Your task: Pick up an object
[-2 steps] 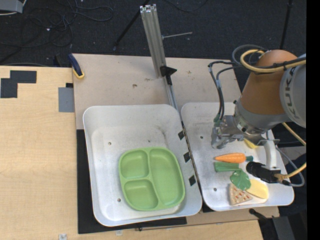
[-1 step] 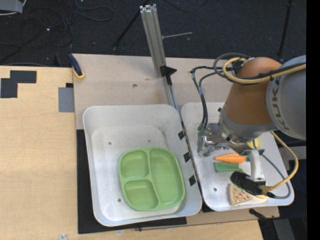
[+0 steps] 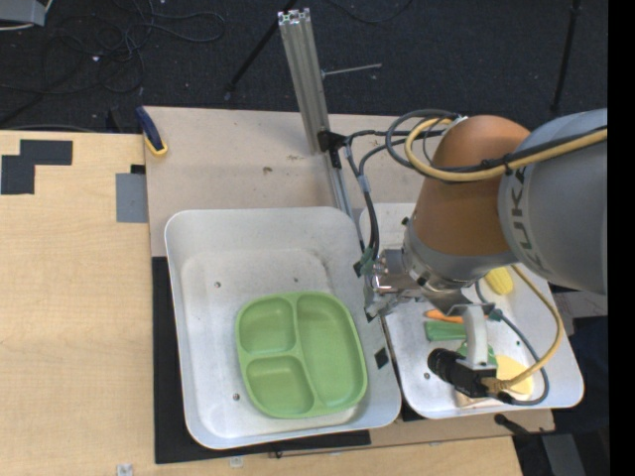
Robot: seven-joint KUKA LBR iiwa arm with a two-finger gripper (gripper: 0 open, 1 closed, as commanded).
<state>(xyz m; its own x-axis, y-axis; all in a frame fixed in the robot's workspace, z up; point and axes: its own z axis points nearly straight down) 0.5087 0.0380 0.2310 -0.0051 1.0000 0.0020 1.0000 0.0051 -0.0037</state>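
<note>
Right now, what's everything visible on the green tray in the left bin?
The green tray is pale green, plastic-looking, a rounded rectangle with three compartments: two small on the left, one long on the right, all bare. It lies flat, open side up, slightly turned, in the near right corner of the left bin, resting on its floor. Nothing else touches it.

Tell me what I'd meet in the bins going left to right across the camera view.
Green divided tray in the left bin → orange piece → yellow piece, both in the right bin.
</note>
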